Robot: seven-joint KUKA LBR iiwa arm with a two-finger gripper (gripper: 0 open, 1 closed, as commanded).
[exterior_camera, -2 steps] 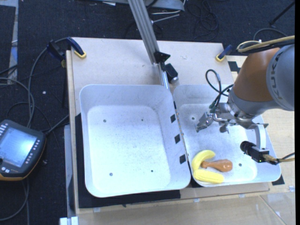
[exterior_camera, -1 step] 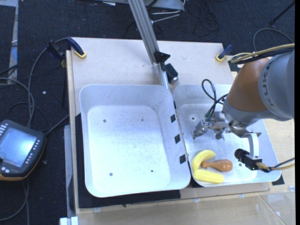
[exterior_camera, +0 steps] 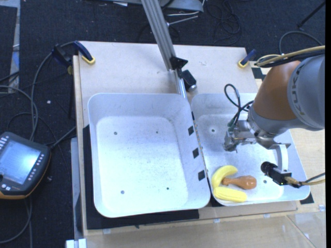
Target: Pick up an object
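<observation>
Down in the right bin (exterior_camera: 209, 107), near its middle: the gripper (exterior_camera: 232, 141), a small metal cluster under the grey arm (exterior_camera: 305, 94) with its orange band (exterior_camera: 271, 94); wide or narrow, impossible to tell from this slant (too small, too much glint); nothing visibly held.

Nearer the camera than the gripper, toward the bin's front edge and apart from the gripper: three small toys in a tight huddle. Closest to the gripper, a toy banana (exterior_camera: 223, 173), bright yellow, curved, lying on the white floor; touching it on the side away from the divide, a brown drumstick (exterior_camera: 242, 182), glossy, thick end pointing away from the banana; just in front of both, a second yellow piece (exterior_camera: 230, 194), stubbier and straighter, hard against the front rim; bare white floor between the huddle and the gripper.

On the arm's side of the toys: a black fitting (exterior_camera: 273, 173) with a yellow cable, close to the bin's front corner.

Beside the right bin, sharing the middle edge with its row of black tabs: the left bin (exterior_camera: 103, 107), white, shallow, faintly speckled.

Beneath both: the pale wooden bench (exterior_camera: 134, 66), yellow-tipped clamps at its far corners; rising from behind the bins, a slanted aluminium post (exterior_camera: 159, 30); on the dark floor well off to the far side from the arm, a teach pendant (exterior_camera: 19, 163) among black cables.
</observation>
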